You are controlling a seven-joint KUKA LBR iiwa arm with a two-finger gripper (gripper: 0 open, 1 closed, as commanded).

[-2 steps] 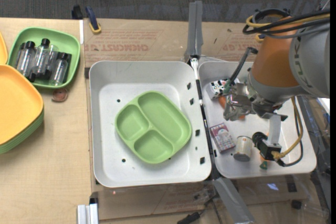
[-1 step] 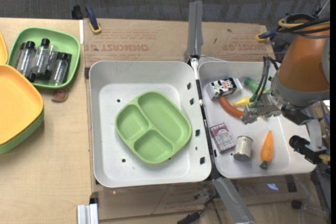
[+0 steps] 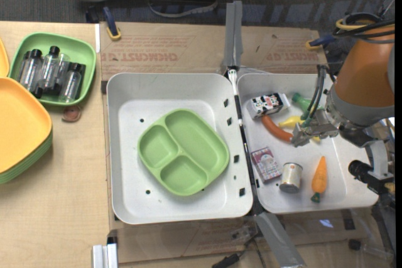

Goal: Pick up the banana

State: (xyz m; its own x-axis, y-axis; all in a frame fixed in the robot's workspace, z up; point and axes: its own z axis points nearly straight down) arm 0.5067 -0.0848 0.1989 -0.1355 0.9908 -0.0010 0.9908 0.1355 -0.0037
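Here, the claw (image 3: pixel 306 133) is seen lowered into the right bin (image 3: pixel 352 194), and whether it is spread wide or drawn narrow cannot be told. The banana (image 3: pixel 290 122) is found in that bin's middle, just left of the claw and touching or partly hidden under it; only a short yellow stretch is exposed. Its long axis is laid roughly left to right, tilted slightly up toward the right, though which end is the stem cannot be judged. An orange sausage-shaped toy (image 3: pixel 275 128) is pressed just beside it on the lower left. A toy carrot (image 3: pixel 320 177), a small tin (image 3: pixel 291 176) and a card (image 3: pixel 266 164) are scattered nearer the front. A green divided plate (image 3: pixel 183 151) is held by the left bin (image 3: pixel 125 198)
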